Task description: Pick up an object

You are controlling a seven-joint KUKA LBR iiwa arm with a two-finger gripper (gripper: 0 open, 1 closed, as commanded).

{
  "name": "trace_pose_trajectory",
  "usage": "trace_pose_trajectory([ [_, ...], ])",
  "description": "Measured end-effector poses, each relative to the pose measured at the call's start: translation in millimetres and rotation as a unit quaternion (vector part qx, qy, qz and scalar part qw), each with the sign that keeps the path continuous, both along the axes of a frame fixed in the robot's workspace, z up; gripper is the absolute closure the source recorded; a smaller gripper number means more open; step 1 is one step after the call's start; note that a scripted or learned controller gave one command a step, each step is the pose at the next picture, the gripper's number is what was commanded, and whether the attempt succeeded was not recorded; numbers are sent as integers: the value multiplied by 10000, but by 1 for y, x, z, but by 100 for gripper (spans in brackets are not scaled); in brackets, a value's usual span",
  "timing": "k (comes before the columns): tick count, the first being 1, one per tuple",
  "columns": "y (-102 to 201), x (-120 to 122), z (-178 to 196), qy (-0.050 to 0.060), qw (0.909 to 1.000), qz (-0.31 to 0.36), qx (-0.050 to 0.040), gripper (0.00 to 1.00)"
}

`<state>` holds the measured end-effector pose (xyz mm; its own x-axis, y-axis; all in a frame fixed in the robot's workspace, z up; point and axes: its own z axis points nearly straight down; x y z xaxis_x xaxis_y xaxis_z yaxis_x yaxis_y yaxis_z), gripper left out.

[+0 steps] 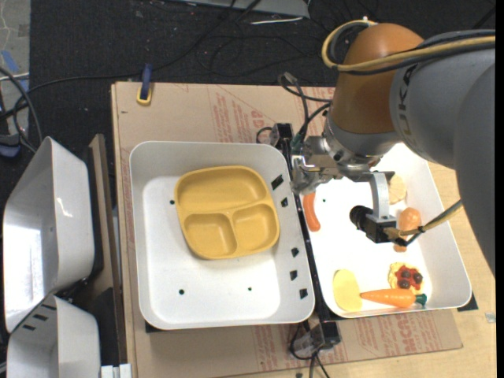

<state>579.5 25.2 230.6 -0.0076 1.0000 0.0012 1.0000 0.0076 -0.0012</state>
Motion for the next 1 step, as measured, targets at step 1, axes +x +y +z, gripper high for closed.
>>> trace_pose_trajectory([
  [1, 57, -4, -8, 5, 10000, 4, 0, 100],
])
